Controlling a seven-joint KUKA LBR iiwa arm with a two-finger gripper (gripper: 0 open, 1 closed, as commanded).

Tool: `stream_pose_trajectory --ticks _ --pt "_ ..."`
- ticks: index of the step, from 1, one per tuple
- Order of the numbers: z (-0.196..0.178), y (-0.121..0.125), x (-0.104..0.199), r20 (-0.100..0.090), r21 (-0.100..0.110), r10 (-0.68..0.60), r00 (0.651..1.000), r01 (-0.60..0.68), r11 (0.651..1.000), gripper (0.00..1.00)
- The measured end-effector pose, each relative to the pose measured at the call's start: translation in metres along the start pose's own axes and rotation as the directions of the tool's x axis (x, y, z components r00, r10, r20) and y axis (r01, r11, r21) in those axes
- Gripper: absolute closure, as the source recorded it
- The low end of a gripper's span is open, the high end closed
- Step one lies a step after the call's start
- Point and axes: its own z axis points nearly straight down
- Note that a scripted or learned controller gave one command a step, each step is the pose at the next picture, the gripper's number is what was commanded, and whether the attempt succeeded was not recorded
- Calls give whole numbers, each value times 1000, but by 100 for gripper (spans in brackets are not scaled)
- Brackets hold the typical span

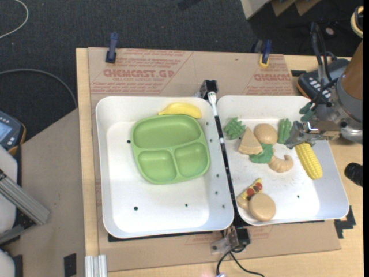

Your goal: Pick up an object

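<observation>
Right bin (328, 209): end effector (301, 133) low over its far-right part, just above corn cob (309, 160); grip state cannot be told. Green leafy piece (285, 130) crowds close, so a descent risks catching it, or the cob rolling away.

Yellow corn cob (309, 160) lies slanted in right bin (328, 209).

Right bin (337, 203) front corner open; toys (265, 146) crowd centre.

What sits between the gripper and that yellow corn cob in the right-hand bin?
Nothing visible does. The gripper hangs at the upper end of the corn cob, with bare bin floor around; the croissant lies apart to its left.
</observation>
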Motion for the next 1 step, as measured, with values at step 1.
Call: stream_pose_trajectory --ticks 1 --pt "74 -2 -59 -2 10 7 1000 -7 1000 100"
